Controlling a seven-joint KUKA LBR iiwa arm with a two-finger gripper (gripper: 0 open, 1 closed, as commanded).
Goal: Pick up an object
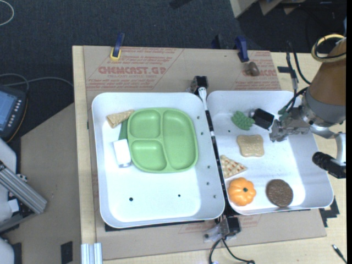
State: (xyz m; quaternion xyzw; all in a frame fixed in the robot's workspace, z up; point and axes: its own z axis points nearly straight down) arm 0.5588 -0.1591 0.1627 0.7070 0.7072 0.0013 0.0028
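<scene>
The tan bread slice (251, 146) lay in the right bin (308, 175), below a green leafy piece (241, 120). Just right of it the gripper (278, 132) hung low, nothing visibly held. The arm (330, 87) reached in from the right, wrist bent downward.

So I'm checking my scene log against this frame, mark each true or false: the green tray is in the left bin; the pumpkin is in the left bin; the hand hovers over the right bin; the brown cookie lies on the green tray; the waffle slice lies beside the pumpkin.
1. Green tray in the left bin: true.
2. False: the pumpkin is in the right bin.
3. Hand over the right bin: true.
4. False: the brown cookie lies in the right bin.
5. Waffle slice beside the pumpkin: true.
</scene>
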